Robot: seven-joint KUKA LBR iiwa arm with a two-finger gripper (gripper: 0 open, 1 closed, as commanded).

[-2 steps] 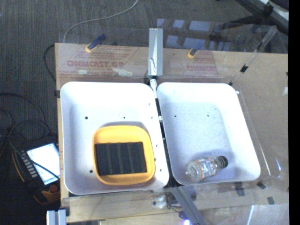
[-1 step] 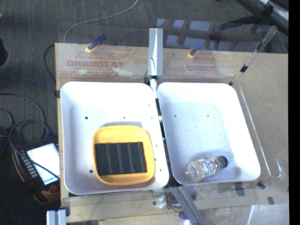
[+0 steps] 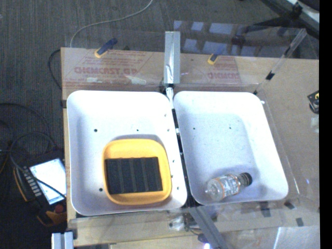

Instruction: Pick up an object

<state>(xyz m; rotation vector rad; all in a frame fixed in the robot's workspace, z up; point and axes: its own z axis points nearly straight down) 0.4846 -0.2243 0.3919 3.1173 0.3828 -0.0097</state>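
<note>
Whether my hand is open or closed, or has hold of anything, I cannot tell.

For a landmark I take the yellow tray (image 3: 136, 178), a rounded shell with a dark ribbed panel set in its top. It sits in one white bin (image 3: 83, 118). The thing I would go for is the clear bottle (image 3: 227, 186), which lies on its side in the neighbouring bin (image 3: 223, 113), across the shared rims from the tray. It is about level with the tray's near edge, close to that bin's near wall, and its dark cap points away from the tray.

I judge the bottle light, thin-walled and smooth. It looks likely to dent under a hard squeeze and to roll or slip out of a loose one. I would close across the middle of its body, square to its long axis, and keep off the tapering neck.

The bin floor around the bottle is bare, slick-looking white plastic, so there is open room on its far side. The sloping wall on its near side is what crowds the approach. The worktop (image 3: 290, 87) beyond the bins is brown board.
</note>
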